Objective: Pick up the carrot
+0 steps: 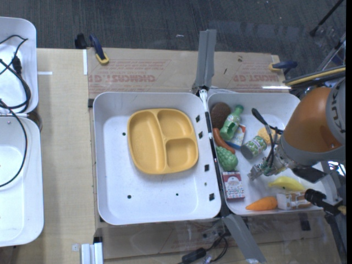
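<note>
Nearest the lower edge of the frame, at lower right, the carrot point(262, 204) lies on its side on the floor of the right bin point(240, 209), close to the near wall, with its tip pointing left; a small white packet point(293, 201) sits just beside its thick end and a red box point(234, 185) lies near on its left. It is apart from the crowd of toys, which should leave room for a reach from above. A little farther up, the claw point(263, 169) hangs low over the bin floor between a yellow banana-like piece point(286, 183) and a green bumpy vegetable point(226, 158), near the carrot but not over it; nothing can be seen between its fingers, and how far they stand apart cannot be told. The arm's orange band point(314, 122) bulks above it at the right edge, since the arm reaches in from that side. Beyond, a small can point(253, 146), a green bottle point(232, 121) and a brown round object point(220, 113) cluster toward the far left corner of that bin. In the left bin point(110, 202), at mid-frame, a yellow divided plate point(163, 141) rests alone. The bench point(60, 147) carries both bins.
</note>
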Available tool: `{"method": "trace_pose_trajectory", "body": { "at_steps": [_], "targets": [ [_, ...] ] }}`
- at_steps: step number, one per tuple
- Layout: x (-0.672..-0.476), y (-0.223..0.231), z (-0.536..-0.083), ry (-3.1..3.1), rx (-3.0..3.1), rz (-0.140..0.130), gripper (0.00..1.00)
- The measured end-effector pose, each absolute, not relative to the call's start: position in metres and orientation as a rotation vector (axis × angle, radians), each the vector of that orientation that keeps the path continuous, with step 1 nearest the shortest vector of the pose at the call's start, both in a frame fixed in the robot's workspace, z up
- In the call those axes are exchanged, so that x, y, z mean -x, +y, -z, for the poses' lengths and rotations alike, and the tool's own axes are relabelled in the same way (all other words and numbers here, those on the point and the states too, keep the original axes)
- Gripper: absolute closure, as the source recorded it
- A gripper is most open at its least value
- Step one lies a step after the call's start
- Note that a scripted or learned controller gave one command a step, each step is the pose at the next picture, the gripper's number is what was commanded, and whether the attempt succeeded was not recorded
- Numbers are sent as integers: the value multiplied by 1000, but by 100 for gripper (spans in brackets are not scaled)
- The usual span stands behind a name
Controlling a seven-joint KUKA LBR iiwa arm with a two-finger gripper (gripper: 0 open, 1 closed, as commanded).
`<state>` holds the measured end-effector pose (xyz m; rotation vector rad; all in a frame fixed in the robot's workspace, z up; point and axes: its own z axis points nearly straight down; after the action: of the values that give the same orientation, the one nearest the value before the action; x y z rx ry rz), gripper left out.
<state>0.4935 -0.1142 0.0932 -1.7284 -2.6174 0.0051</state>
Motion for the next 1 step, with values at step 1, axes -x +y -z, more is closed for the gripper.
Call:
{"method": "trace_pose_trajectory", "body": {
  "at_steps": [1],
  "targets": [
    [-494, -116, -94, -2619, 1733, -8, 0]
  ]
}}
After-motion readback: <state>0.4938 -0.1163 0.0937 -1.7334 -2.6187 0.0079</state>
